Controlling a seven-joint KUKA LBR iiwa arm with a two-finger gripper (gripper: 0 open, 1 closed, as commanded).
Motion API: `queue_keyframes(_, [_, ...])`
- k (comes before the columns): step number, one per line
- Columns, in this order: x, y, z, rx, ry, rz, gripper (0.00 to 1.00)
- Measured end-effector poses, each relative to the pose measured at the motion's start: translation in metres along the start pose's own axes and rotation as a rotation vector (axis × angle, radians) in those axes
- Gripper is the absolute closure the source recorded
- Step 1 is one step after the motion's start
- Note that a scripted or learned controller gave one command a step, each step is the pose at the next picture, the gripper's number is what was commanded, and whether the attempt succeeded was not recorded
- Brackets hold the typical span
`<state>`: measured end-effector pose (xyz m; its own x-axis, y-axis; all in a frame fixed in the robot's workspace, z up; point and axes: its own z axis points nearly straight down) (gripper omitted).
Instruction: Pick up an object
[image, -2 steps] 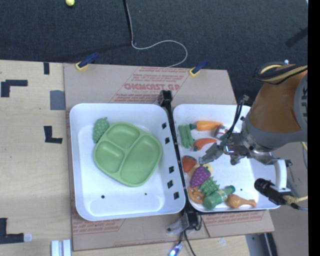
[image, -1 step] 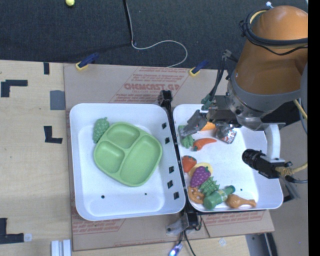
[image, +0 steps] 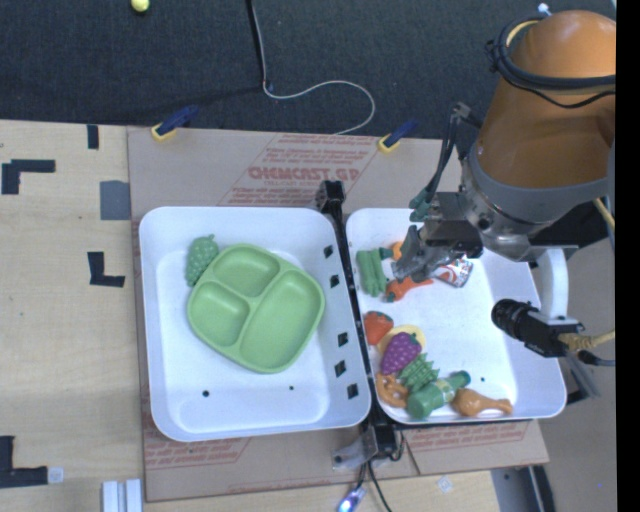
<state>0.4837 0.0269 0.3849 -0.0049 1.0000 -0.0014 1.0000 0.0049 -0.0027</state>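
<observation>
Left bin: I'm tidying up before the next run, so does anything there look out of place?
One thing: a green toy grape bunch lies loose on the left bin floor, touching the upper-left rim of the green divided plate rather than sitting in a compartment.

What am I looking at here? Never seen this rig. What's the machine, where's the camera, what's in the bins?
One camera, fixed above the bench, looks down at a slant. The big grey and orange shape at the right is a robot arm; its gripper hangs low over the right bin, among the toys at the bin's far left. The view does not settle whether anything is held.

Two shallow white bins sit side by side on cardboard. The left bin holds a green divided plate with a green toy grape bunch at its edge. The right bin holds toy food: a green bean pod, something orange under the gripper, a red and white can, purple grapes, and near the front edge a brown drumstick-like piece.
</observation>
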Motion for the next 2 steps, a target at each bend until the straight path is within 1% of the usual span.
queue_keyframes(1, [0.0923, 0.0002, -0.0695, -0.009, 0.005, -0.008, 1.00])
queue_keyframes(2, [0.0873, 0.0003, -0.0757, -0.001, 0.000, 0.000, 1.00])
